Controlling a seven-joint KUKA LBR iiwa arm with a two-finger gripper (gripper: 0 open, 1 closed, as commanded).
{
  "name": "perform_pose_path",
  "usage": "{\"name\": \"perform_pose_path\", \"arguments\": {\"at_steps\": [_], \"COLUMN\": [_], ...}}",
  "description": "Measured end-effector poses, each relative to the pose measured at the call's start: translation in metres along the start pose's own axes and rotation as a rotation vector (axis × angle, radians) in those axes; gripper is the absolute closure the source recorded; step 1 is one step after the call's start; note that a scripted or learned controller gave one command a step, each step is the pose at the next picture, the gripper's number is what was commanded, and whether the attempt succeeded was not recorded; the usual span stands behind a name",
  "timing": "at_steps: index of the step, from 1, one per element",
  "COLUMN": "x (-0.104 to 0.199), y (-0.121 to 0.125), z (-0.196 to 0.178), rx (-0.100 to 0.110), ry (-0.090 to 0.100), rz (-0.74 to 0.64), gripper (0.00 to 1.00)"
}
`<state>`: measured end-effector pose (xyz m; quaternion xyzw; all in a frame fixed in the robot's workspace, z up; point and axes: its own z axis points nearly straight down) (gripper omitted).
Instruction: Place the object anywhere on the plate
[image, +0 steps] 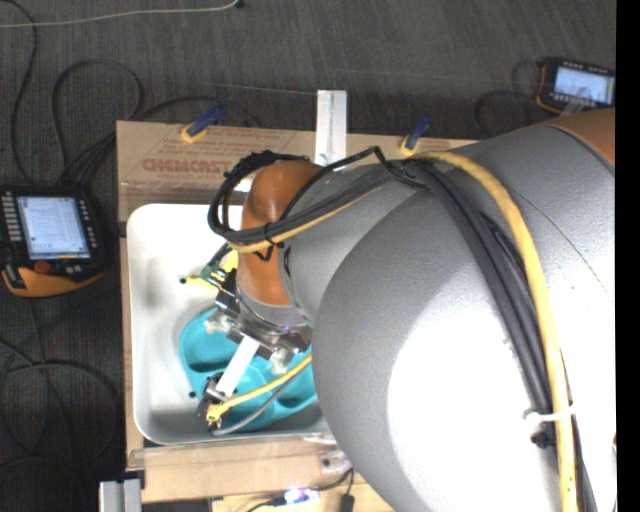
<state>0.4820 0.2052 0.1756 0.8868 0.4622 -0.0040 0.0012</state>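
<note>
One grey arm (450, 330) | one teal plate (200, 350) in white bin (155, 320) | gripper (260, 345) state unclear

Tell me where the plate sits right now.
In the camera view, the teal plate lies in the white bin on the view's left, toward its lower end, partly covered by the arm reaching over it.

A grey robot arm (450, 330), banded in orange above the wrist, is seen reaching in from the right over a shallow white bin (150, 300). Its gripper (252, 335) is positioned above a turquoise plate (198, 345), which lies in the bin's near half. The bin is set on a cardboard sheet (170, 160), with two blue-and-yellow clamps (200, 122) seen at its far edge. A handheld control pendant (45, 235) is pictured on the dark carpet at left.
</note>
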Motion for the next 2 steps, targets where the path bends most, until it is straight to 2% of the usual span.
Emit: {"name": "perform_pose_path", "arguments": {"at_steps": [1,2], "x": [-0.055,-0.0552], "y": [0.0467,0.0458], "z": [-0.06,-0.0675], "rx": [-0.001,0.002], "ry": [0.001,-0.006], "rz": [0.04,0.037], "gripper": [0.0,1.0]}}
